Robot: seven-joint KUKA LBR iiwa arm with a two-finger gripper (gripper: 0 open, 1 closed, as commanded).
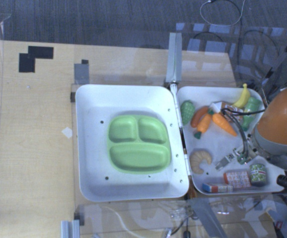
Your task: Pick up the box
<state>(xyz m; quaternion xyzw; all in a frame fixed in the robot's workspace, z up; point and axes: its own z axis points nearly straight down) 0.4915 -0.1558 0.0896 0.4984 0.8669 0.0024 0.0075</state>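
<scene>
Box [219,188], flat and rectangular, lies in the right bin [203,95]; I cannot tell the gripper's state.

The arm [282,120] reads as a rounded, glossy orange shell above a smooth grey collar, the two colours meeting in a clean curved seam. Black cables [235,118] loop out from its left side in a loose bundle. Below them sits the pincer [231,157], a small silvery metal piece with thin, angular parts and a dull shine.
</scene>
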